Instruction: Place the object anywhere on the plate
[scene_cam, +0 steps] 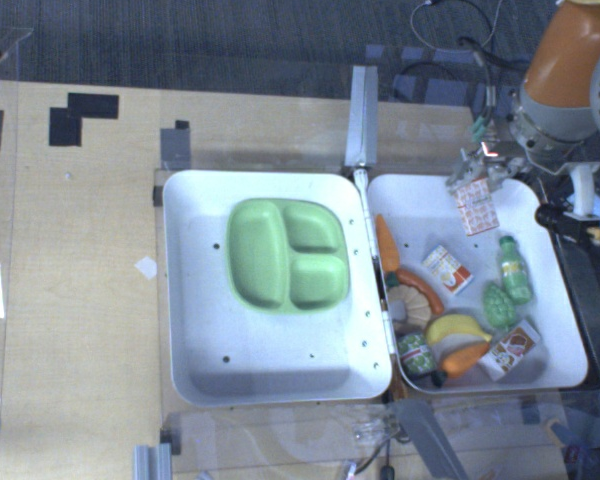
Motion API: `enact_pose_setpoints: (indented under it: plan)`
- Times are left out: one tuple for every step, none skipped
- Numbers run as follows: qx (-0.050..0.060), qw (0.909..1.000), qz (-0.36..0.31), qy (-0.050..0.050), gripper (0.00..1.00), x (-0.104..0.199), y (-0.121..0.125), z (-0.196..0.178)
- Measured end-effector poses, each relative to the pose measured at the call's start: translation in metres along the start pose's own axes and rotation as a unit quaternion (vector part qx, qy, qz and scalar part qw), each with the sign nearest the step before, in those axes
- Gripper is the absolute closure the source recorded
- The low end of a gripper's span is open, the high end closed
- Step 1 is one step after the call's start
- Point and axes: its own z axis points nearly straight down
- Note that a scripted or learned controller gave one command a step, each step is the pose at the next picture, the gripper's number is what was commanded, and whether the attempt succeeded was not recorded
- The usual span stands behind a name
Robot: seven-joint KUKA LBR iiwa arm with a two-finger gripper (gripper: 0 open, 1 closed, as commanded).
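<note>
gripper (477,173) at right bin's (555,268) far edge, grips patterned packet (476,206); carry step — next, left to green plate (285,253)

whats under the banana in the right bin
The banana lies on a heap at the right bin front edge. An orange carrot pokes out beneath it, a green can beside. Whatever else it covers is hidden.

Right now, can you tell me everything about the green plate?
The plate is pale green, smooth like plastic, with rounded corners. Ridges split it into three wells: one long well on the left and two smaller ones on the right. It lies flat, slightly turned, in the upper middle of the left bin, touching only the bin floor.
</note>
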Motion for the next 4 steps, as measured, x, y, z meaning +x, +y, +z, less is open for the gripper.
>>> enact_pose_setpoints:
  plan:
    - [0.002, 0.9943, 0.106, 0.001, 1.0, 0.075, -0.051, 0.002]
    - [0.0, 0.9975, -0.071, 0.001, 1.0, 0.113, 0.012, 0.026]
    - [0.0, 0.9975, -0.071, 0.001, 0.0, 0.113, 0.012, 0.026]
    - [-0.004, 0.9974, -0.072, 0.001, 1.0, 0.114, 0.014, 0.013]
